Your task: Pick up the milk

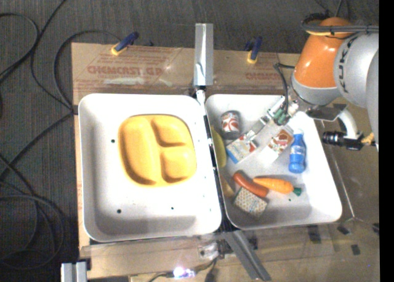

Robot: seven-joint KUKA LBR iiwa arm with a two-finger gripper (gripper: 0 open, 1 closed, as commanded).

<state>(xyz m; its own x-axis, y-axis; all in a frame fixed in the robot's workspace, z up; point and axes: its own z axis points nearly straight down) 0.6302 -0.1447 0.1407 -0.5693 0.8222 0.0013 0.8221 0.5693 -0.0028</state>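
Claw (253,134) low in the right bin (320,204), touching the milk (240,149) carton's upper right corner, finger state impossible to tell, carrot (275,185) nearby.

Reads "CHEMCAST GP" in red, mirrored, on the clear sheet (132,68) beyond the left bin (92,170). Shows partial dark "KU" lettering on the arm (345,68).

two bins (92,225); one tray (157,149); one bottle (297,153); one carrot (275,185)
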